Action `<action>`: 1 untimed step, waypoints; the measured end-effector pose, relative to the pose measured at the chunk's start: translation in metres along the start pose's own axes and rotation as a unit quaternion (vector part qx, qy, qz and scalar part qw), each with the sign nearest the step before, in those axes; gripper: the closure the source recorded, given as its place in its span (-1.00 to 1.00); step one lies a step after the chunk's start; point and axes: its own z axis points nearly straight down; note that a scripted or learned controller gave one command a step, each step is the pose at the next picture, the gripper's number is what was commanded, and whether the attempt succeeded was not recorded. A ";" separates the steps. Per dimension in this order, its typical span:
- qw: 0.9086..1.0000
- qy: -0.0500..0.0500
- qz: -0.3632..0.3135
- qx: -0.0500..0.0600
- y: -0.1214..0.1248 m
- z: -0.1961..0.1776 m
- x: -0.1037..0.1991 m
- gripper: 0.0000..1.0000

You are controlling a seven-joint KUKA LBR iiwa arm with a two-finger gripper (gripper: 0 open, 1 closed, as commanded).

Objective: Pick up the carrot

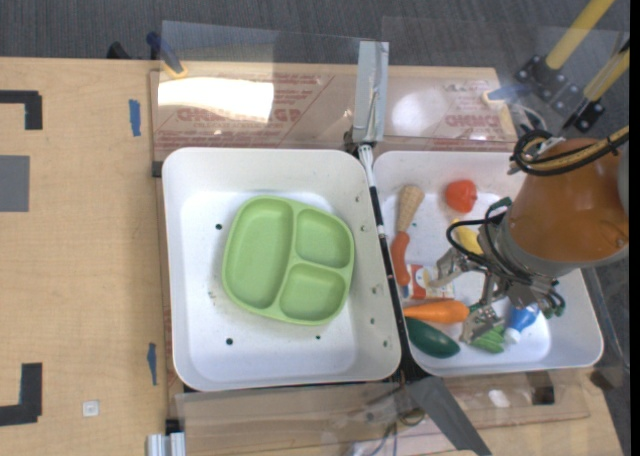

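Hovering low over the right bin (pixel 580 339), tool (pixel 470 294) spread apart and clamped on nothing, poised just above the carrot (pixel 437 312) lying flat among crowded toys near the front wall, likely for a straight-down grasp.

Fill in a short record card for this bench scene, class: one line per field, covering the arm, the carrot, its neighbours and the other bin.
arm: reaches into the right bin from the right
claw: above the bin floor, right of the carrot
carrot: lying flat near the front, not gripped
neighbours: dark green vegetable in front, red round item farther back
left bin: holds a green divided plate
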 end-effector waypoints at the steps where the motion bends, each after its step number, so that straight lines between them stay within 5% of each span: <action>1: 0.993 0.002 0.116 0.000 0.007 0.002 -0.007 -1.00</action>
